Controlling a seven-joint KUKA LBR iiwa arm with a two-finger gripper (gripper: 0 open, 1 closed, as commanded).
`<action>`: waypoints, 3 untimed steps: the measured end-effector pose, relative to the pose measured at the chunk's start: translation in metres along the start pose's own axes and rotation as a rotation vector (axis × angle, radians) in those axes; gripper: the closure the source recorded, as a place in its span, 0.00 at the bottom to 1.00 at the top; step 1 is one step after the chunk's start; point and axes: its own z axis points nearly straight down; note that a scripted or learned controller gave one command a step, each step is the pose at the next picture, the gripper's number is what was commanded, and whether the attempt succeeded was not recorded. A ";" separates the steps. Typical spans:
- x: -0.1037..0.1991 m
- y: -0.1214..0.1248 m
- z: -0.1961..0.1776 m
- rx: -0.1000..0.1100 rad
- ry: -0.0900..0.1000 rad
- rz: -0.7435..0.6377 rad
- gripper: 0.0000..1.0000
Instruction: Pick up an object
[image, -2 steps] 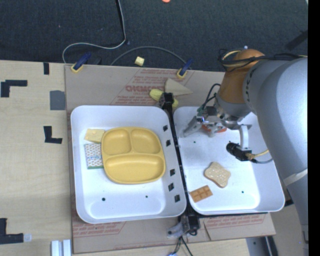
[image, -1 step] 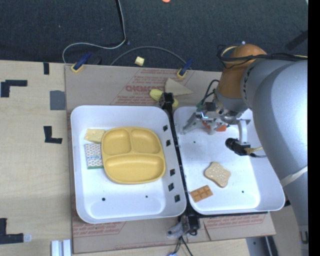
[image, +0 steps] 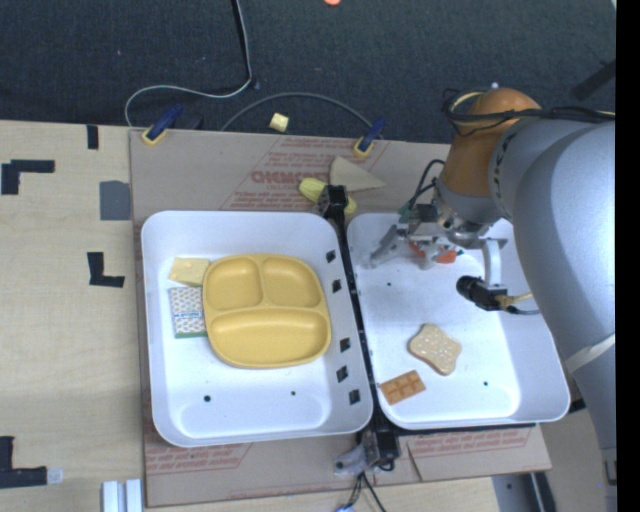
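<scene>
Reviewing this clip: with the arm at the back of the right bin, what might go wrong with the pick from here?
1. The tool sits at the far end of the right bin, while the toast slice and waffle piece lie nearer the front; closing here would likely catch nothing.
2. Both are flat on the floor, so a grasp may slip.

The yellow divided plate (image: 266, 309) hides part of the pale yellow block (image: 187, 270) and patterned sponge (image: 186, 311).
</scene>
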 end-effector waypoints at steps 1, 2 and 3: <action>-0.032 0.000 0.000 0.001 0.002 0.001 0.00; -0.104 0.001 -0.103 -0.027 -0.015 0.002 0.00; -0.076 -0.008 0.004 -0.018 -0.012 -0.003 0.00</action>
